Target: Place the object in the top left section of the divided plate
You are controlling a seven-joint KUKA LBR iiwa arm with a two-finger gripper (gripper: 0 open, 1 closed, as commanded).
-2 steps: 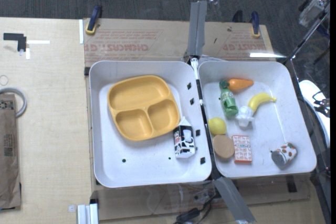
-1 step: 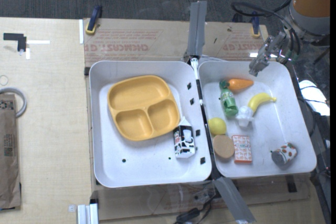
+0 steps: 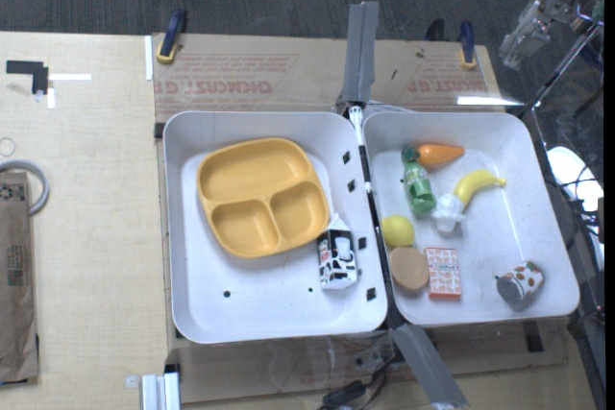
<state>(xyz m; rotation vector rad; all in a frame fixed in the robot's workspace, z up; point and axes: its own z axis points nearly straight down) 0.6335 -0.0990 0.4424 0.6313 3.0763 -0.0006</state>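
A yellow divided plate (image 3: pixel 259 197) lies in the left bin (image 3: pixel 192 302), with one wide section at the back and two smaller ones at the front; all three hold nothing. A cow-patterned milk carton (image 3: pixel 336 261) lies just off the plate's front right corner. The right bin (image 3: pixel 548 206) holds a carrot (image 3: pixel 437 153), a green bottle (image 3: pixel 417 187), a banana (image 3: pixel 476 185), a lemon (image 3: pixel 398 230) and several other small items. My gripper (image 3: pixel 527 26) hangs high at the back right, beyond the right bin's far corner and away from every object.
Also in the right bin are a small white piece (image 3: pixel 447 214), a brown round item (image 3: pixel 410 269), a red-and-white box (image 3: pixel 442 272) and a grey-brown cup (image 3: pixel 520 283). A grey divider post (image 3: pixel 360 53) rises between the bins at the back. Cardboard (image 3: pixel 250 72) lies behind them.
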